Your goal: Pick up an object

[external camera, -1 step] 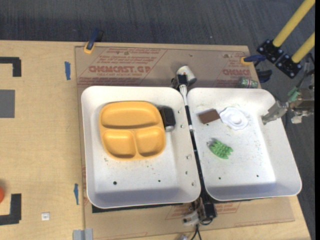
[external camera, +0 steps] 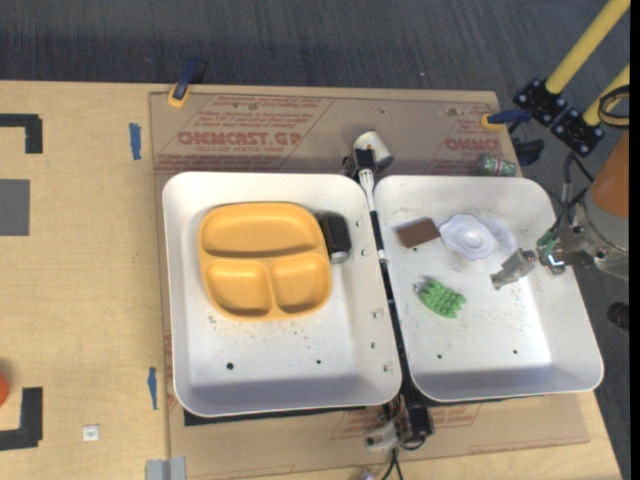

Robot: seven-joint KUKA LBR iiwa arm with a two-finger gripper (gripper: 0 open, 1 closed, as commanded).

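Note:
The right bin (external camera: pixel 500 360) holds three small things: a brown block (external camera: pixel 417 232) at its back left, a clear white plastic piece (external camera: pixel 470 237) beside the block, and a green knobbly toy (external camera: pixel 440 297) nearer the middle. My gripper (external camera: pixel 510 270) hangs over the right half of this bin, just right of the clear piece and above the bin floor. I see nothing in its grasp. The left bin (external camera: pixel 190 368) holds a yellow divided tray (external camera: pixel 265 258), and a small black object (external camera: pixel 335 236) lies against the tray's right edge.
The two bins meet at a raised rim (external camera: pixel 382 288) down the middle. Cardboard (external camera: pixel 250 128) lies under both bins. Clamps and a yellow bar (external camera: pixel 590 38) stand at the back right. The arm's wrist (external camera: pixel 600 218) overhangs the right bin's right edge.

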